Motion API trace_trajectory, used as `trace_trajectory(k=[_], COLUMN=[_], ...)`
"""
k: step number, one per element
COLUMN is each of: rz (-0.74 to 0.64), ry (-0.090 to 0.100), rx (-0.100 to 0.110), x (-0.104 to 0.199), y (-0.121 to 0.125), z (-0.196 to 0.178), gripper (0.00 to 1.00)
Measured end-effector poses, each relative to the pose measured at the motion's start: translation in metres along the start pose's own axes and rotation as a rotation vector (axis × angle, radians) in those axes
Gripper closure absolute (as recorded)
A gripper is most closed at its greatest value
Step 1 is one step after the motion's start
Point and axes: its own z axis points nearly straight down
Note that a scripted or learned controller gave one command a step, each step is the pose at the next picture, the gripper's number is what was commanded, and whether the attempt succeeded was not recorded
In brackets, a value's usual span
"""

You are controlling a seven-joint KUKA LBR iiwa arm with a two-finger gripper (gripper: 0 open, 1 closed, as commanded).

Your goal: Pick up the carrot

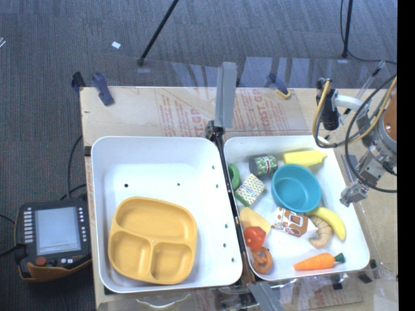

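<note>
The orange carrot (316,262) with its green top lies along the front edge of the right bin (353,238), pointing left. A brown ring-shaped toy (262,260) lies to its left, and a banana (332,220) and a tan pastry toy (320,232) sit just behind it. My gripper (355,194) hangs at the right bin's right rim, well behind and to the right of the carrot, with nothing seen in it.
The right bin also holds a blue bowl (296,188), a yellow block (305,157), a green can (263,165), a small carton (290,221) and a red tomato (255,237). In the left bin (155,157) lies a yellow divided plate (152,240).
</note>
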Motion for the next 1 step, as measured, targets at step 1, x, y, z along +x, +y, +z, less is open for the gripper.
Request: trace_trajectory(k=[1], rz=[0.011], ry=[-0.008], rx=[0.004], x=[-0.0005], y=[-0.0001], z=[-0.0074], gripper=[1.00])
